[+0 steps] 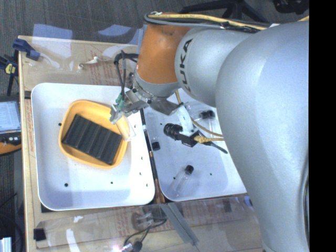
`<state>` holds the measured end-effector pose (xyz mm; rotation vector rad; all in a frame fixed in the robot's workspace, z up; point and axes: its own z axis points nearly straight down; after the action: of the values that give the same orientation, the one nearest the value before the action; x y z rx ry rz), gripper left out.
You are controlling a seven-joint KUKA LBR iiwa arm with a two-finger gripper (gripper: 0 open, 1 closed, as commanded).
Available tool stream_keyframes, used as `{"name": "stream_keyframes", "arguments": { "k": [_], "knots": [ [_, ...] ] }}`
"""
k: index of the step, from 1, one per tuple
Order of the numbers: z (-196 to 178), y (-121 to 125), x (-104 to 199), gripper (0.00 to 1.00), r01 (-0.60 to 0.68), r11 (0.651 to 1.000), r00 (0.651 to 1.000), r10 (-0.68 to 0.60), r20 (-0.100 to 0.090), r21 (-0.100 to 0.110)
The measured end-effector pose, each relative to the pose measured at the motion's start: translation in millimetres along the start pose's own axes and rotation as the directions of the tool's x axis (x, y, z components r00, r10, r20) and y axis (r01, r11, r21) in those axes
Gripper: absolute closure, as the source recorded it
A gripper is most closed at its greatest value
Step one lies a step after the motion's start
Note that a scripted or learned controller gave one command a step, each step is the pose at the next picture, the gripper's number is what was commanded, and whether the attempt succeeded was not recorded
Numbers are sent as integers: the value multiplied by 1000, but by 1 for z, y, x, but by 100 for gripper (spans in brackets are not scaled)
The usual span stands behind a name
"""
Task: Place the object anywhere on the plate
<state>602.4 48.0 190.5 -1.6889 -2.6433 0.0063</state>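
A yellow plate (71, 117) with rounded corners lies in the left white bin (47, 182). On it rests a black ribbed rectangular object (92, 138), lying flat and slightly turned, covering most of the plate's middle. My gripper (119, 113) hangs over the plate's upper right rim, just beside the black object's far right corner. Nothing can be seen held in it. The grey arm and its orange band (157, 51) hide the top of the right bin.
The right white bin (220, 185) holds a clear vial with a black cap (182, 178) near its front. A second small capped vial (207, 114) lies near the arm. The arm's bulk covers the right side of the bench.
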Motion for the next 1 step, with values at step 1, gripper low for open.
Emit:
{"name": "stream_keyframes", "arguments": {
  "k": [1],
  "knots": [
    [-2, 11, 6, 100, 61, 998, 998, -61, 3, -6]
  ]
}}
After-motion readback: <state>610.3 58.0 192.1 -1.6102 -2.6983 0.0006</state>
